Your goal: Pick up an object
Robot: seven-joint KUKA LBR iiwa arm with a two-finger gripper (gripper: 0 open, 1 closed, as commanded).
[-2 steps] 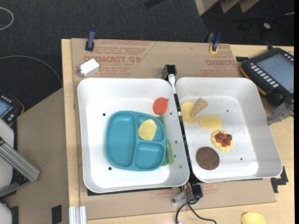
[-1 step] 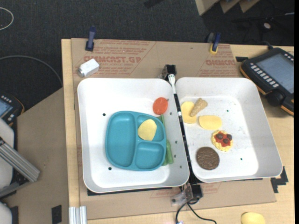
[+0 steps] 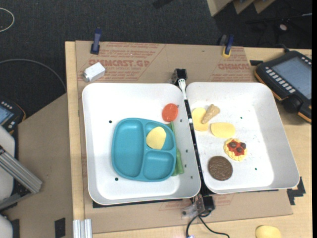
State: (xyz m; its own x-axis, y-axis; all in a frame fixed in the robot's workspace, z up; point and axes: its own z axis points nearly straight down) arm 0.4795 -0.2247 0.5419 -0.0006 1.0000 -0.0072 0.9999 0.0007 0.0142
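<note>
Pick not started, I judge | nothing lifted | fingers: I cannot tell | tray (image 3: 130, 155) in left bin (image 3: 94, 133): yellow piece (image 3: 156, 138) on it, tomato (image 3: 170, 112) just beyond its top-right corner | cookie (image 3: 220, 167) well right of tray, likeliest target.

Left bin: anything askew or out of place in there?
Mildly. The blue divided tray sits tilted in the left bin, and a green item is wedged between the tray's right edge and the bin wall, mostly hidden. A yellow piece lies in the tray; the orange-red piece lies outside it.
</note>
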